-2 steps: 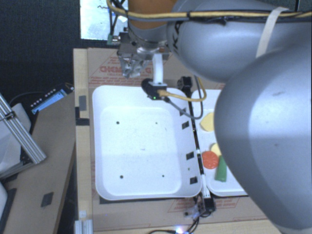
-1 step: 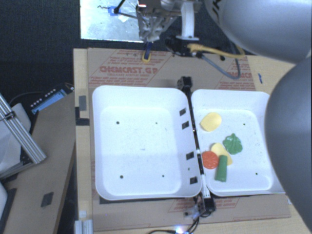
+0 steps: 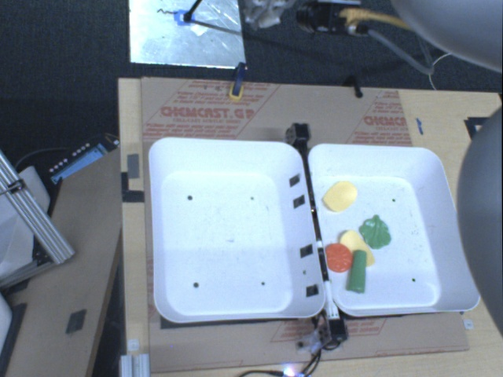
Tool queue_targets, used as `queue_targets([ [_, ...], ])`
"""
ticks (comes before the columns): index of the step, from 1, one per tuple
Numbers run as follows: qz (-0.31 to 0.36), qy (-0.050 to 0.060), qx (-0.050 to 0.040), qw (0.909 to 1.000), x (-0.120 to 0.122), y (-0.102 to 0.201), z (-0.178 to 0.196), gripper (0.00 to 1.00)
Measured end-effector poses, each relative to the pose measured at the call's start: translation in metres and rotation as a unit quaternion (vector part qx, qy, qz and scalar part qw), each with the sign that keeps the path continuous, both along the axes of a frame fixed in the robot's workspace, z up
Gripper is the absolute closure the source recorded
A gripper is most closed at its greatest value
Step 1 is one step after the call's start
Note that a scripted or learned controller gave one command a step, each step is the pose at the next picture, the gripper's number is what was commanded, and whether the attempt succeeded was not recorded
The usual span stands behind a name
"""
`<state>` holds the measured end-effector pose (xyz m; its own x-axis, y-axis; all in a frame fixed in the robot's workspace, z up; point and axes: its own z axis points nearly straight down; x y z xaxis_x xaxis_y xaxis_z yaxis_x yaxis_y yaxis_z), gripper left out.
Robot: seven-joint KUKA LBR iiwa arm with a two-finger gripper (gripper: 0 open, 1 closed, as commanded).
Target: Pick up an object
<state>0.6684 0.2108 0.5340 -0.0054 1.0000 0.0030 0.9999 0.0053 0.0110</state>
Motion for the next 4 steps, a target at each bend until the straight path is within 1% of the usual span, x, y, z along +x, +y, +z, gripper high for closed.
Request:
queue_targets([
  [1, 0.001, 0.006, -0.0005, 1.0, -0.049, 0.025, -0.007, 1.0],
  [2, 0.002, 0.005, 0.0001, 1.0, -0.141, 0.024, 0.003, 1.0],
  [4, 0.004, 0.003, 0.0005, 1.0, -0.137, 0.024, 0.024, 1.0],
])
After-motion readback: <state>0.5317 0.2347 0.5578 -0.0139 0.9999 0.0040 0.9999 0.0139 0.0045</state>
